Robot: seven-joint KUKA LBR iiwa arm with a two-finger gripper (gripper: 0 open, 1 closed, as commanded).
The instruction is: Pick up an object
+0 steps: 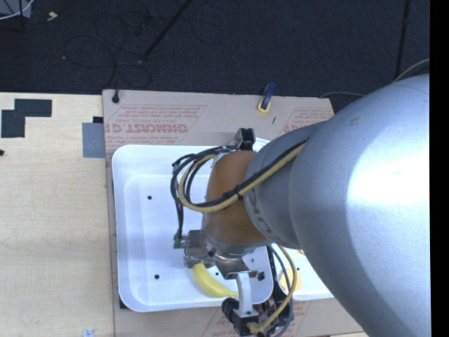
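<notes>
White bin point(140, 209): one yellow banana point(208, 281) by its near edge, right under the hand point(214, 260). Hand open or closed: can't tell.

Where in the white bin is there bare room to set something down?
Bare: the left side of the white bin, between its left wall and the arm. Crowded: front right, where the arm hangs over a yellow object.

Bright overhead light (sheen on arm point(379, 188))
</notes>
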